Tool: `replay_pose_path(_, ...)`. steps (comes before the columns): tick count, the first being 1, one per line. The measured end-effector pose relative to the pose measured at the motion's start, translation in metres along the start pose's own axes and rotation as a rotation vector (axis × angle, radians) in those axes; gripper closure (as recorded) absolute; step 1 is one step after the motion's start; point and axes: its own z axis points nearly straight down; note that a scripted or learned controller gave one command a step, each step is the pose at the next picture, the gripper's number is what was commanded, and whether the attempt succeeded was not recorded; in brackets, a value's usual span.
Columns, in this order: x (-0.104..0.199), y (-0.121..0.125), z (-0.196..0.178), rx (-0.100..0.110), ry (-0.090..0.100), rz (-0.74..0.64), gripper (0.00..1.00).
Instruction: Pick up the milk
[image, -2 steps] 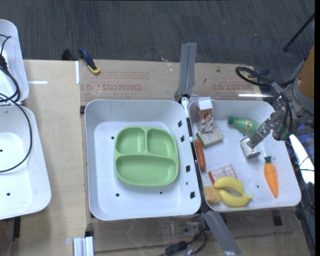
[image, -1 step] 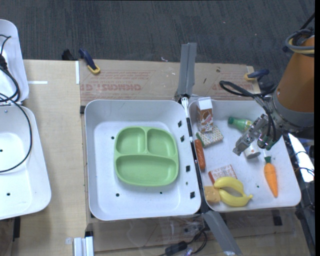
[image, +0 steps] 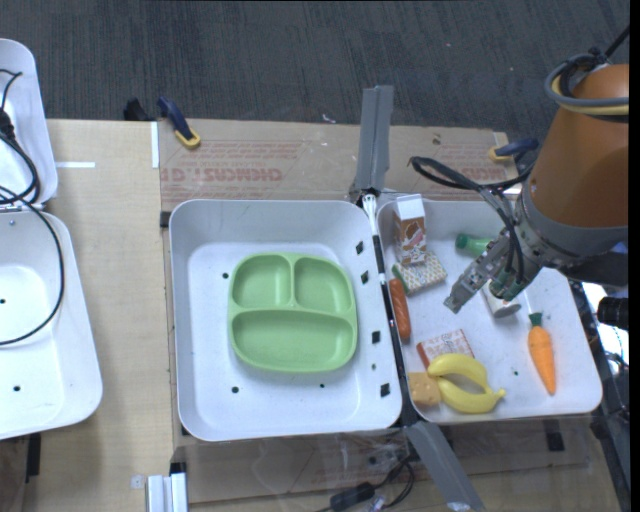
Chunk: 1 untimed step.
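Behind the claw (image: 487, 283), a white object (image: 503, 305) (half hidden, unidentifiable).

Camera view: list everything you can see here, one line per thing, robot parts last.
Bins: two, white, side by side on the bench.
Plate: one, green, three compartments, in the left bin.
Milk: one carton, white and brown, upright at the right bin's top left.
Hot dog: one, orange-red, along the right bin's left wall.
Bananas: two, yellow, at the right bin's front.
Carrot: one, orange, at the right bin's right side.
Green item: one, partly hidden by cables, kind unclear.
Clamps: two, blue and yellow, at the bench's back edge.
Arm: one, grey and orange.
Gripper: one, above the right bin's middle.
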Motion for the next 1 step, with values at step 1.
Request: replay_pose_path(1, 0.0321, 0.0305, -0.0155, 0.0, 0.0, -0.117, 1.0)
